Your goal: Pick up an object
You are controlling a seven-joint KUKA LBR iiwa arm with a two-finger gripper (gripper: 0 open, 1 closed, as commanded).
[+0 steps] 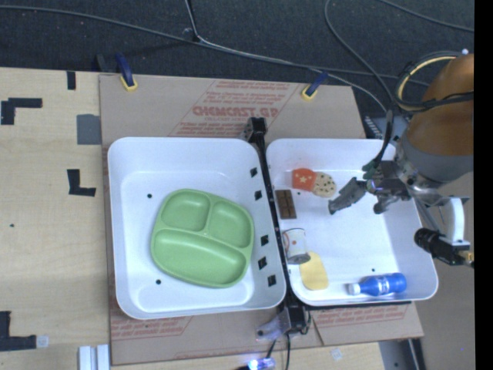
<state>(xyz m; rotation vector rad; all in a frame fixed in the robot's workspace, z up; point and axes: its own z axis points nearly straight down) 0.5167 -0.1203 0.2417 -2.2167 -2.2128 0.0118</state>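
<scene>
Counts: 2 white bins side by side, the left bin (123,206) and the right bin (370,149). Left one has 1 green divided plate (202,237), sitting centre, tilted a bit, w/ open white floor all round it.

Right bin has 5 loose items. At approx 10 o'clock of that bin: 1 orange-red block (303,179) touching 1 tan speckled cookie-like piece (324,184) on its 3 o'clock side. Just at 7 o'clock of the block, against the divider: 1 small brown bar (285,203). Lower along the divider, 8 o'clock: 1 small clear cup-like thing (296,243), and just beside it at its 5 o'clock, 1 pale yellow piece (313,272); can't tell if they touch. At 5 o'clock corner: 1 blue bottle (377,285) lying on its side along the front wall.

Gripper (359,197) hangs over the right bin's 2 o'clock area; arm (439,122) comes in from 3 o'clock. Fingers look spread apart, one dark finger (346,196) pointing to 9 o'clock, nothing between them. Nearest items: cookie piece & block, just beside the finger tip at 10 o'clock, not touching.

Room: centre & 3 o'clock floor of right bin is bare. Black clips (263,195) line the divider btw bins. Cables (231,48) cross the dark floor at 12 o'clock, beyond the cardboard (223,106).
</scene>
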